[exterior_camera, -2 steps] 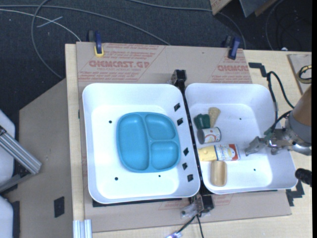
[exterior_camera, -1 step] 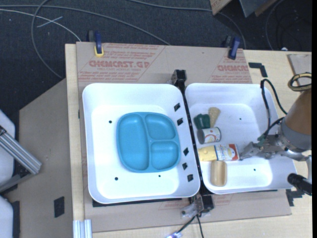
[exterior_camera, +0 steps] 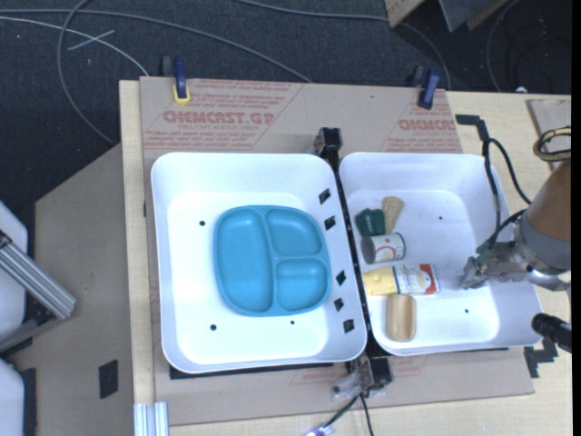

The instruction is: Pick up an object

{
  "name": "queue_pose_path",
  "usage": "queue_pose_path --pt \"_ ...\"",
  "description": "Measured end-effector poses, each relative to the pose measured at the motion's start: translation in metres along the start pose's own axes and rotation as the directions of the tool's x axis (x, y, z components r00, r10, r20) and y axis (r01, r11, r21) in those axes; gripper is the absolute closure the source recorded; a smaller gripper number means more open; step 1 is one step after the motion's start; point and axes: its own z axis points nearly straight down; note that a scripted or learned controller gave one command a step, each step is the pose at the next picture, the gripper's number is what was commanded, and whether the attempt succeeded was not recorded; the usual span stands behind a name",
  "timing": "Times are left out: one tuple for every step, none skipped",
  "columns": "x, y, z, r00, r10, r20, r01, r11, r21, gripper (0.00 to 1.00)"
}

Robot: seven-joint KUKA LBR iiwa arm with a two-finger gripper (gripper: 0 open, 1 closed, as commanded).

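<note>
Over the right bin's (exterior_camera: 454, 166) far right side, the gripper (exterior_camera: 478, 272) sits low above the white floor, reaching in from the arm (exterior_camera: 552, 225) at the frame's right edge. Its dark metal fingertips look drawn close together, and nothing shows between them; the patch of bin floor under them is bare. How wide the gap is cannot be made out at this size.

Every loose item lies toward the right bin's left wall, well apart from the gripper. Nearest the gripper is a yellow bottle with a white and red label (exterior_camera: 401, 281), lying on its side with its labelled end pointing toward the gripper. Just beside that bottle, on the near side, a tan rounded object (exterior_camera: 400, 317) lies close to the bin's front wall. On the bottle's far side a small can with a red and white label (exterior_camera: 385, 246) lies tipped over, and beyond the can a dark green object (exterior_camera: 369, 221) touches or nearly touches a pale tan brush-like piece (exterior_camera: 393, 211).

Left of the right bin, across a dark divider with black clips, the left bin (exterior_camera: 172, 243) holds a blue compartment plate (exterior_camera: 271, 260) with three sections, lying flat near its middle.

Both bins rest on a brown board (exterior_camera: 236, 116) printed with red lettering, held by two blue clamps (exterior_camera: 181, 78) along its far edge. Grey cables (exterior_camera: 91, 34) loop across the dark floor beyond the board.
</note>
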Motion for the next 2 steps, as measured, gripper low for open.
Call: queue_pose_path --pt "-0.009 0.006 -0.057 1.000 -0.001 0.005 0.001 1.000 -0.006 1.00" --pt "-0.008 0.002 -0.120 1.000 -0.002 0.005 0.002 1.000 -0.007 1.00"
